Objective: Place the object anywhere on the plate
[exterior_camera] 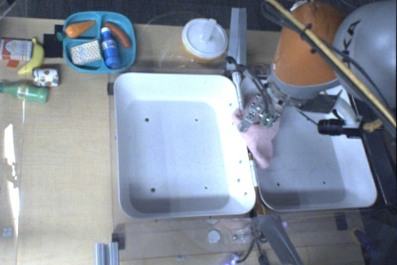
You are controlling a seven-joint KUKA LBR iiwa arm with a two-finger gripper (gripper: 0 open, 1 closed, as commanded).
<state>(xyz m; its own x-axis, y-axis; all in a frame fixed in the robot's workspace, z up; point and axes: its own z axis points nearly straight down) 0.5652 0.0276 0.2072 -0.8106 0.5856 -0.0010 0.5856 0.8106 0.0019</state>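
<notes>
A soft pink object (pixel 262 144) lies along the left edge of the right bin (pixel 322 177), by the wall between the two bins. My gripper (pixel 254 113) is directly over its upper end, touching or nearly touching it, and hides that end. The orange-banded wrist (pixel 307 46) rises behind it. The plate (pixel 128 34) is a blue divided dish on the bench at the far left, well away from the gripper. It holds a toy carrot (pixel 82 28), a blue bottle (pixel 110 49), a sausage (pixel 121 35) and a pale square piece (pixel 85 53).
The left bin (pixel 173 146) lies between the gripper and the plate. A lidded cup (pixel 205 40) stands behind the bins. A banana (pixel 34 56), a small can (pixel 46 77), a green bottle (pixel 25 92) and a box (pixel 15 49) sit at the bench's left edge.
</notes>
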